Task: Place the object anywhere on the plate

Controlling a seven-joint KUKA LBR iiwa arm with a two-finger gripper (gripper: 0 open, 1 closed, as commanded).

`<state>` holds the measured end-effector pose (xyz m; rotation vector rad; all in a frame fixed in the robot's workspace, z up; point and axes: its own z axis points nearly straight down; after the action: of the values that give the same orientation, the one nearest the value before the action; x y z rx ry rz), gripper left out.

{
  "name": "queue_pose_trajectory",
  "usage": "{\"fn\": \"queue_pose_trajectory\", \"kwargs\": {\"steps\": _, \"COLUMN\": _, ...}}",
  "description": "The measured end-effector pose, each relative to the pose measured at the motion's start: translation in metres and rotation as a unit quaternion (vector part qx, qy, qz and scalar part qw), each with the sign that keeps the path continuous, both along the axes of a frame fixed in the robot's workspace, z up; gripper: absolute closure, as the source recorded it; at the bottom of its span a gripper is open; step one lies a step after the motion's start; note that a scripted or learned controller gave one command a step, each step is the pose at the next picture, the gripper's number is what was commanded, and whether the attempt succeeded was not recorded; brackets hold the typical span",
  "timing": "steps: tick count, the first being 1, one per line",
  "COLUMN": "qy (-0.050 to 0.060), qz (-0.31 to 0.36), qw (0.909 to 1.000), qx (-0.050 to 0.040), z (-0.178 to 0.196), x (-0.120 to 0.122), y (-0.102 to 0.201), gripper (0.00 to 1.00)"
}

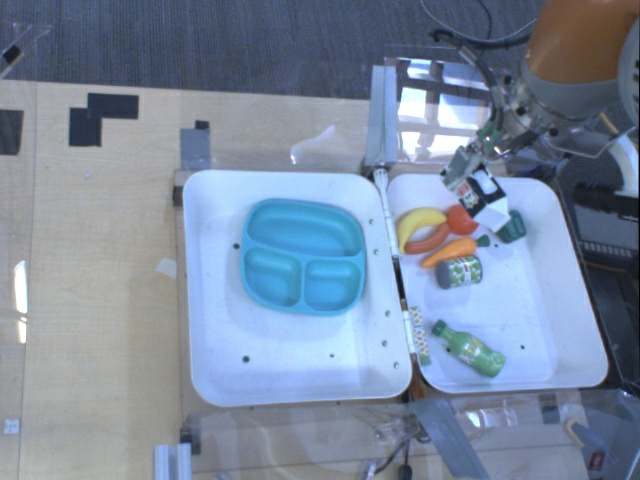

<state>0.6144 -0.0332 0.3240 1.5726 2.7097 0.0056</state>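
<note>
Camera view shows the hand [462, 175] over the far end of the right bin [560, 298]. Whether it is clenched or released I cannot tell, and no item is seen held in it. Just below it lies a red piece [458, 218], probably the object to move, touching a banana [415, 224] and close to a carrot [448, 252]. A can [458, 273] sits just beyond the carrot, a teal item [511, 228] lies to the side, and a bottle [470, 351] lies well apart near the front.

The blue plate [303, 256] waits in the left bin [215, 298]. A good pick would drop straight down and close across the piece's narrow width, so its neighbours stay put. The lift should be high enough to clear the bin walls between. The plate's wide compartment is the safest place to let go.
</note>
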Motion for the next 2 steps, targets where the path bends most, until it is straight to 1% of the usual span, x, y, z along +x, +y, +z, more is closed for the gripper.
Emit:
{"fn": "queue_pose_trajectory", "kwargs": {"steps": 1, "qy": -0.005, "qz": 0.004, "qw": 1.0, "qx": -0.0006, "z": 0.012, "x": 0.002, "y": 0.002, "gripper": 1.0}}
{"fn": "queue_pose_trajectory", "kwargs": {"steps": 2, "qy": 0.003, "qz": -0.068, "qw": 0.9977, "qx": 0.0013, "z": -0.126, "x": -0.029, "y": 0.061, "gripper": 1.0}}
